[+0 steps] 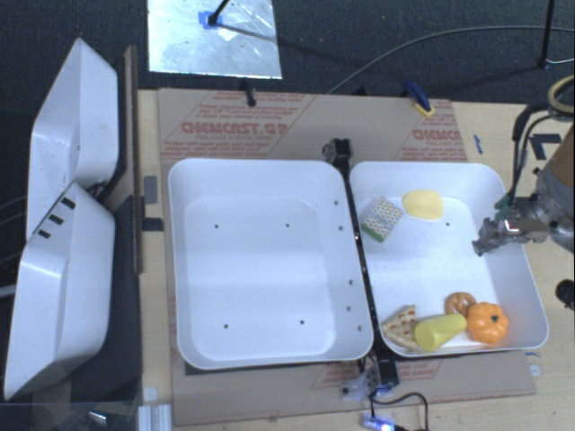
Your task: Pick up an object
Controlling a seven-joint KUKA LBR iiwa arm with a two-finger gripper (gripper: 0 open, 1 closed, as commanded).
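The right bin (431, 268) holds several small objects. A green patterned block (381, 218) and a pale yellow lemon-like piece (422, 205) lie near its far edge. Along the near edge sit a pizza slice (400, 327), a yellow-green piece (439, 330), a small brown donut (459, 303) and an orange pumpkin (487, 322). My gripper (492, 235) hangs over the right rim of this bin, apart from every object, with nothing seen between its fingers.
The left bin (260, 259) adjoins the right one, joined by a black clamp strip (359, 259). Two spare white bins (63, 214) lean at the far left. A shiny metal sheet (214, 25) lies beyond the bench. Cables run at the top right.
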